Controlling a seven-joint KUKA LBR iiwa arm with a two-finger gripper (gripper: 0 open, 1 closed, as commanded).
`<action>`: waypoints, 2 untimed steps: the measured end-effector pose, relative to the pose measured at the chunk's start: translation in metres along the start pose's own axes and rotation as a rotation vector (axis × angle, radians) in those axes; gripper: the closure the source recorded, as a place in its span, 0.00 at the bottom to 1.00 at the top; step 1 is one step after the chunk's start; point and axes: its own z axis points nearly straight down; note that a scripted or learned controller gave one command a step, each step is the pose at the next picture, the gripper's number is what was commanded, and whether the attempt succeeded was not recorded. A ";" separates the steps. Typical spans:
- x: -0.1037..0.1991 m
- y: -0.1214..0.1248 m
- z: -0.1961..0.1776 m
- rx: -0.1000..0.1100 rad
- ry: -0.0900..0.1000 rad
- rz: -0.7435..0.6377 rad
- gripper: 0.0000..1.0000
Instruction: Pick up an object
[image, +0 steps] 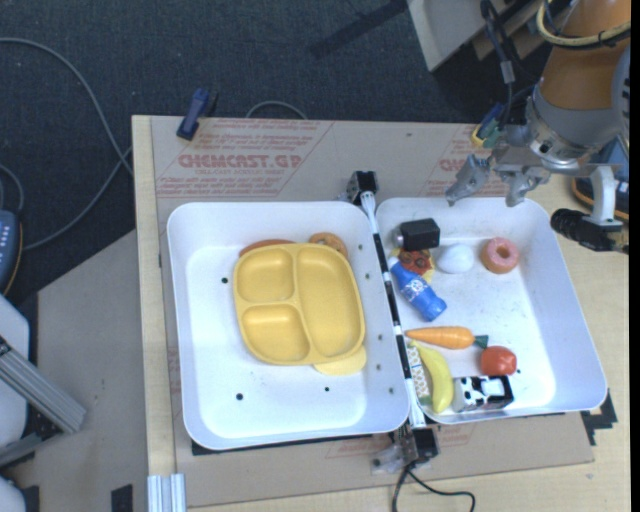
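The arm (580, 70) comes in from the upper right, its orange band just above the grey wrist. The gripper (494, 184) hangs over the far rim of the right bin (570, 310), with its two fingers spread apart and nothing between them. One finger (466, 183) points down toward the bin's back left part, the other (521, 187) sits further right; both are above the bin's edge, apart from every object inside.

The right bin holds the objects. A black block (418, 234) lies near the back left corner, with a white ball (456, 259) just beside it to the right and a pink donut (500, 255) further right, nearest the gripper but still well below it. A blue can (418, 288) lies tilted along the left wall, touching a small reddish-brown item (416, 262) at its upper end. In the front half, a carrot (441, 337) lies across the bin, with a tomato (498, 360) just beside its green tip. A banana (434, 376) lies along the left wall at the front, and a black-and-white toy (484, 392) sits next to it at the front rim.

The left bin (200, 330) holds a yellow divided tray (298, 303) with three compartments, lying flat and slightly turned. A brown ring (327, 242) peeks out behind its far edge, and a pale yellow piece (340, 366) shows under its front corner.

Both bins rest on the bench (250, 155), which has red lettering. A blue clip (194, 113) sits at its far left edge.
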 end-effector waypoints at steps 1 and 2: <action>0.045 0.019 0.068 0.002 0.001 -0.001 0.00; 0.012 -0.068 0.164 0.003 0.000 0.002 0.00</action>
